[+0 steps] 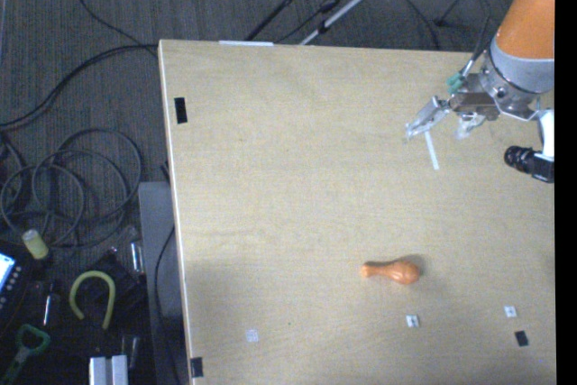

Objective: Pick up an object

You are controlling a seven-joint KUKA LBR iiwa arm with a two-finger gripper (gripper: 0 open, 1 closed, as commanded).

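1. No text, brand, number or sign can be read anywhere in the frame.
2. The pale wooden surface (pixel 297 194) carries small dark marker patches: one (pixel 180 110) near its upper left corner, one (pixel 196 366) at its lower left edge and one (pixel 521 338) at lower right. Each is a blank rectangle with no lettering that can be made out.
3. Small light squares (pixel 413 320) sit at the lower right of the surface. They may be tags, but they are too small and blurred to show any characters.
4. At the far lower left, on the floor, a device's lit blue screen (pixel 5 270) shows no legible content.
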